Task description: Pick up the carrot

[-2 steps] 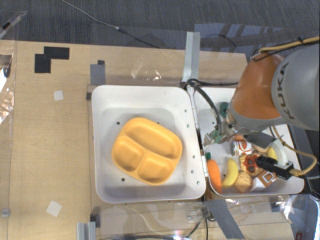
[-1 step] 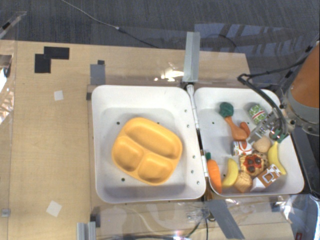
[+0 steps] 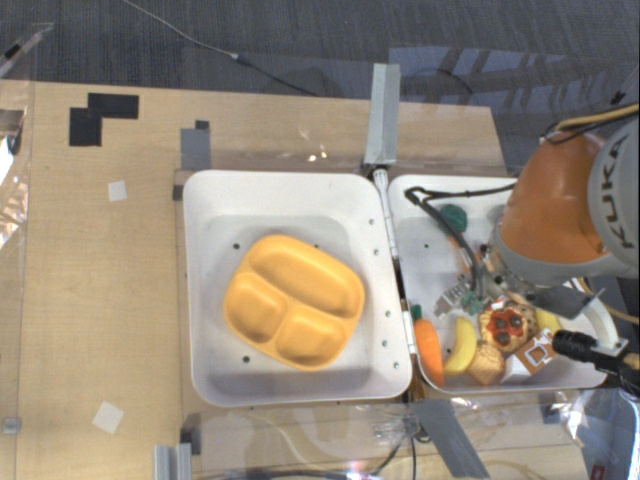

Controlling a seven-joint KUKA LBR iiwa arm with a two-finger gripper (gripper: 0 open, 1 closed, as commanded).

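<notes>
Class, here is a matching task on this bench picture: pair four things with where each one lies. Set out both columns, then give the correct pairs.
Things:
1. carrot
2. banana
3. yellow divided tray
4. orange band on the arm

Places:
A. middle of the left bin
B. above the right bin
C. right bin, against its left wall
D. right bin, just right of the carrot

Pairs: 1-C, 2-D, 3-A, 4-B

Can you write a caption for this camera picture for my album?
Robot hand above the right bin, near the carrot; yellow tray left.
</notes>
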